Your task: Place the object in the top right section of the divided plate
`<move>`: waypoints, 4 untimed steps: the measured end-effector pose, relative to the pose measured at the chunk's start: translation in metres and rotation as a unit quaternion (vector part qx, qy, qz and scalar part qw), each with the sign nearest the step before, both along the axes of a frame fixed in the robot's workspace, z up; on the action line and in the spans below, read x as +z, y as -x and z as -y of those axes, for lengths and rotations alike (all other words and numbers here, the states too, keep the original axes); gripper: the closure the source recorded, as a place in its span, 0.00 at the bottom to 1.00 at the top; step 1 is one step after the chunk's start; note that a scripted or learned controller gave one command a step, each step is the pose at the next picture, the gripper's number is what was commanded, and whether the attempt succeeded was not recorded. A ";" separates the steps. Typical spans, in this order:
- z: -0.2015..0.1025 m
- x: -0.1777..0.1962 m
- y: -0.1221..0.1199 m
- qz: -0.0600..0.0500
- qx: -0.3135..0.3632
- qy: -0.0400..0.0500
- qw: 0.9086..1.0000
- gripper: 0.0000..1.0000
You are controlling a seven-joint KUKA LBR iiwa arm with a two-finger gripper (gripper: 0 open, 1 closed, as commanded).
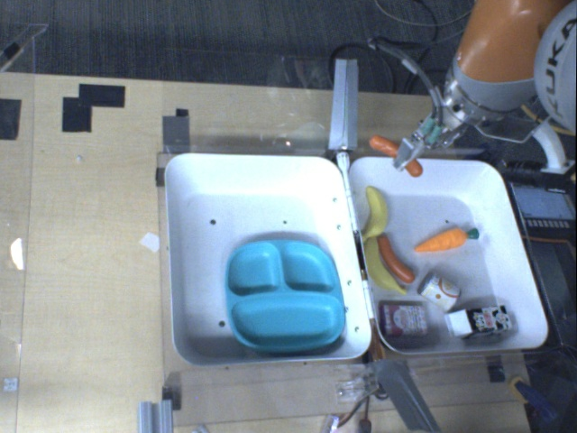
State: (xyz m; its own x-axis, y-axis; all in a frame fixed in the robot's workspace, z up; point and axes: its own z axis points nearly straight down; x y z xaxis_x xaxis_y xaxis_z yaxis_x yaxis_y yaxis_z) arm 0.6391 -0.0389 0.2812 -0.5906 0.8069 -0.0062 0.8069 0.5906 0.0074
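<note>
Nearest me, the blue divided plate point(285, 296) sits in the left bin point(194, 206), its top right section bare. I judge the carry is under way: I should bring the arm left across the divider rail point(343, 106), stop over that section, and lower before releasing. The right bin point(509, 206) holds a banana point(375, 216), carrot point(444, 239) and small cartons point(478, 319). Farther back, the gripper point(411, 156) pinches a small orange sausage point(393, 150) above the bin's far rim. Beyond lies the pale wooden bench point(90, 233) and dark floor.
</note>
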 end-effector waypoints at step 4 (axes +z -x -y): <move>0.131 0.092 -0.031 0.001 -0.113 0.000 0.994 1.00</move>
State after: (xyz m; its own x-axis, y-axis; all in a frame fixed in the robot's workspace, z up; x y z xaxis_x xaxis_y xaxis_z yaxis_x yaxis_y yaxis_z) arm 0.6699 -0.1704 0.3729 -0.3947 0.9188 -0.0069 0.9188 0.3947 0.0086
